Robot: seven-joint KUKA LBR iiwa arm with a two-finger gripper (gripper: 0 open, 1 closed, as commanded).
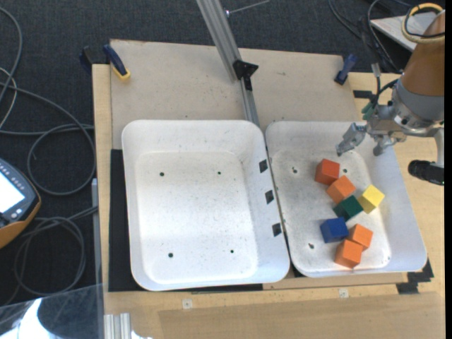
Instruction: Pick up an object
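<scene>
Nearest the camera, an orange block is sitting at the front of the right bin, touching a second orange block just behind it. A blue block is lying just left of that pair. Behind it a green block is resting against a yellow block on its right. An orange block is touching the green one from behind, and a darker orange-red block is sitting farthest back in the cluster. The left bin is lying alongside. Farther back, the gripper is hovering over the right bin's rear part, fingers spread apart and gripping nothing, near the orange-red block but apart from it. A metal pole is slanting up behind the bins.
</scene>
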